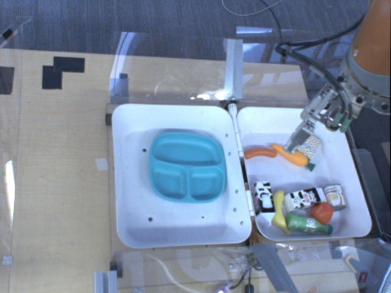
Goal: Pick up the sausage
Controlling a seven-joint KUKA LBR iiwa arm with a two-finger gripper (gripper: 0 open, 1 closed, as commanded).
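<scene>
The sausage, a short orange-red link, lies in the right bin near its left wall, at the back. Touching its right end is an orange carrot with a green tip. My gripper hangs just above the carrot's right half, a little to the right of the sausage. Its two fingers stand slightly apart and hold nothing.
The left bin holds a blue divided plate. At the front of the right bin lie a black-and-white carton, a banana, a white carton, a can, a tomato and a green bottle.
</scene>
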